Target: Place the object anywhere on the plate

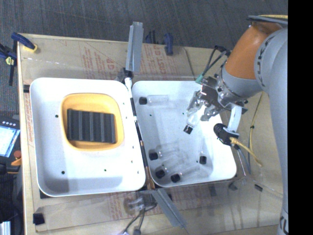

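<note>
The plate [93,100] is yellow-rimmed with a dark grey ridged centre and lies in the left bin [44,165]. My gripper [200,112] hangs over the upper right part of the right bin [220,168]. It is shut on a clear tube with a black cap [190,124], which slants down and left from between the fingers, cap end lowest. The tube sits well to the right of the plate, across the divide between the two bins.
Several more clear tubes with black caps lie in the right bin, one near the back left [149,101] and a cluster at the front [168,168]. A black cable connector [221,132] hangs by the wrist. Clamps and brackets stand along the bench's back edge [134,43].
</note>
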You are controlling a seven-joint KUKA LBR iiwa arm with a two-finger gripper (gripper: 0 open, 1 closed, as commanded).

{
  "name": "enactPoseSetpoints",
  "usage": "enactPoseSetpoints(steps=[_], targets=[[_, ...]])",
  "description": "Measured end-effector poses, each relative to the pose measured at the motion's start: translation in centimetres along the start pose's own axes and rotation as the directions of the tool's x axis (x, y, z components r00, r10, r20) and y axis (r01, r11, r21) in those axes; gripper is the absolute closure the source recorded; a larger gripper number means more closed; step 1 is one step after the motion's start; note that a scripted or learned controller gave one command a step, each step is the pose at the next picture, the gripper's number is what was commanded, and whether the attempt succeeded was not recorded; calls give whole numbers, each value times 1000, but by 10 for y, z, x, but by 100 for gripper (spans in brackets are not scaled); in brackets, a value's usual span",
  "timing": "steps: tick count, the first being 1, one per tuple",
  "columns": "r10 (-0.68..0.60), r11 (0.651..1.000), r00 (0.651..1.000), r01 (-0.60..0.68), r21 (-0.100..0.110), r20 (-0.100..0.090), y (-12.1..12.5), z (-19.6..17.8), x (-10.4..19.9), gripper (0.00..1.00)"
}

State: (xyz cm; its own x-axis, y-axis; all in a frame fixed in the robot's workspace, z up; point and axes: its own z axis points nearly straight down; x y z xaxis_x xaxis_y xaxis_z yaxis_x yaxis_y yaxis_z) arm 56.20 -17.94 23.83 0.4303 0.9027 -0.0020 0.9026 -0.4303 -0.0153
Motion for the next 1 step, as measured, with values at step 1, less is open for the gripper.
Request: enactPoseSetpoints(steps=[1], targets=[[-89, 996, 996, 89, -10, -1, -3, 20, 51, 100]])
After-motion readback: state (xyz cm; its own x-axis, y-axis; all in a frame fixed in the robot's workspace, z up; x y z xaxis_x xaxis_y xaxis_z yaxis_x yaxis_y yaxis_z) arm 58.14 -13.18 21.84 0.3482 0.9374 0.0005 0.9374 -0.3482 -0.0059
